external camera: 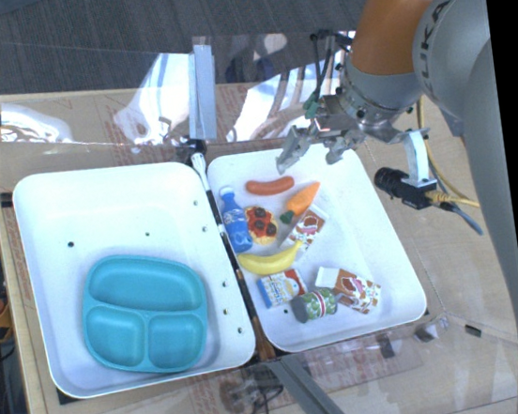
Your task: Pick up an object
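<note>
Tool above right bin's far edge, fingers spread wide, nothing between them, sausage just below

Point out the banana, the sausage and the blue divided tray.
banana (268, 261), camera view, middle of its curve
sausage (270, 187), camera view, middle of its length
blue divided tray (146, 312), camera view, central ridge

One fixed camera looks down at a slant from above on the counter, taking in both bins whole.
</note>
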Available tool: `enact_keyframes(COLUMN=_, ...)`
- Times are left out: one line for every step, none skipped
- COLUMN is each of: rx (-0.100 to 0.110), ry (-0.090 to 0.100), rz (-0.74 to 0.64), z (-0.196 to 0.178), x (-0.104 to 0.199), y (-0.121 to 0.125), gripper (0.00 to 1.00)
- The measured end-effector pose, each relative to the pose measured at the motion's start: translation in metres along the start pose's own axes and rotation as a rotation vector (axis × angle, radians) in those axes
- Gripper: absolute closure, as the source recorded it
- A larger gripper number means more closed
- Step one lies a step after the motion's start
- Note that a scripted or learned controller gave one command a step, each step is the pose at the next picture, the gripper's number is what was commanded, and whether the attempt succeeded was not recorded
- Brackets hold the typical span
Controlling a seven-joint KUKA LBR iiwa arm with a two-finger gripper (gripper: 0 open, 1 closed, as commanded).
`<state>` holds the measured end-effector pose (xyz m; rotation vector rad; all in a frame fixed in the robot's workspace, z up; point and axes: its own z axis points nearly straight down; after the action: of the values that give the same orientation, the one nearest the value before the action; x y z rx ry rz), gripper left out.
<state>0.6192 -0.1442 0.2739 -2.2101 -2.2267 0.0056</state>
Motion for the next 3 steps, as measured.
enact_keyframes(rx=-0.017, ry=-0.002, rz=-0.063, z=0.1562, x=0.0125, y=-0.0154, gripper=0.00)
enact_keyframes(rx=-0.013, ry=-0.004, rz=-0.070, z=0.1463, x=0.0123, y=-0.0155, gripper=1.00)
enact_keyframes(rx=-0.013, ry=-0.005, rz=-0.070, z=0.1463, x=0.0123, y=-0.0155, gripper=0.00)
